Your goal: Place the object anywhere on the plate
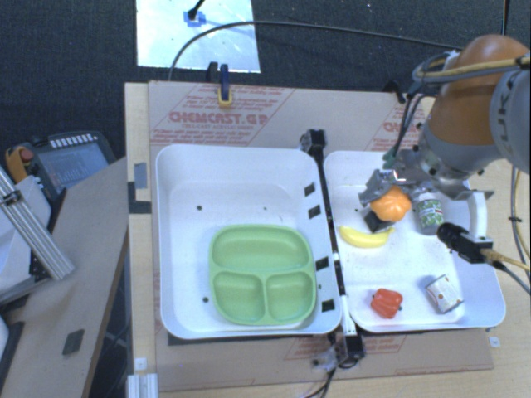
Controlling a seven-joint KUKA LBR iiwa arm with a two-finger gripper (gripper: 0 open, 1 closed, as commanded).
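Note:
A round orange fruit [393, 205] sits over the upper middle of the right bin [481, 301]. It lies between the fingers of my gripper [382, 206], a grey finger on its upper left and a black fingertip [375, 220] at its lower left. The gripper is shut on it. The arm's orange band and grey wrist rise behind it to the right. The green divided plate [249, 251] lies flat in the front part of the left bin [178, 222], well to the left of the gripper and across the divider between the bins.
In the right bin a yellow banana [365, 237] lies just below the gripper, and a green-labelled can [429, 210] stands right beside the fruit. A red pepper [386, 303] and a small silver box [442, 293] lie near the front edge.

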